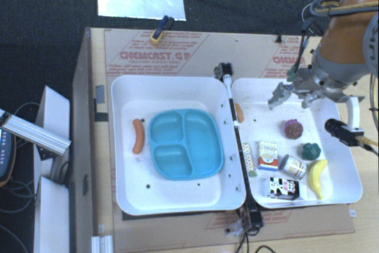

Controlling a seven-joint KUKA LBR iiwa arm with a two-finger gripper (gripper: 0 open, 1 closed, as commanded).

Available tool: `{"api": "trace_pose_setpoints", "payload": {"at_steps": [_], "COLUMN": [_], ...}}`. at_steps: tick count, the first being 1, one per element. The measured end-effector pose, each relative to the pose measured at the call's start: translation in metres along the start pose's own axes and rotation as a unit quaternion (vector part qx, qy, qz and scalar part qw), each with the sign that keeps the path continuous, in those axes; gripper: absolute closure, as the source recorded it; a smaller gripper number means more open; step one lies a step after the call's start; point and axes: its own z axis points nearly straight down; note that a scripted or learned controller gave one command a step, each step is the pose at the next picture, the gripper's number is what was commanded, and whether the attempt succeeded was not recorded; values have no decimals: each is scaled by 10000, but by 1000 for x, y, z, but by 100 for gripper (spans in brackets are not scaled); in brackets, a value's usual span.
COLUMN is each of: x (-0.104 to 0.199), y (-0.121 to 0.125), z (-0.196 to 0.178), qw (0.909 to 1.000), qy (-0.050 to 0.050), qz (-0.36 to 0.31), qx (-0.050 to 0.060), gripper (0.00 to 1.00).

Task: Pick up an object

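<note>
Near edge of the right bin (349, 192): a small black-and-white carton (282, 188) is lying flat at the front wall, with a yellow banana (318, 177) sitting just beside it toward the near right corner. Just behind these, a small silver can (293, 166) is lying on its side, a red-and-white box (268, 156) is resting to its left, and a narrow printed packet (248, 158) is lying along the divider wall. A dark green lump (310, 150) is sitting behind the banana, and a purple, berry-like object (293, 128) is sitting a little farther back, mid-bin. An orange piece (239, 112) is leaning at the left wall. In the left bin (127, 198), a blue divided tray (185, 144) is occupying the centre, and an orange hot dog (138, 135) is lying beside it, near the left wall. Over the far part of the right bin, the gripper (294, 98) is hovering with its fingers spread apart, nothing between them, well apart from the purple object.
</note>
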Motion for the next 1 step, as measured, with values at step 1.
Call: {"api": "trace_pose_setpoints", "payload": {"at_steps": [1], "x": [-47], "y": [0], "z": [39], "qw": [10000], "qy": [-7], "qz": [13], "qx": [2], "gripper": [0]}}
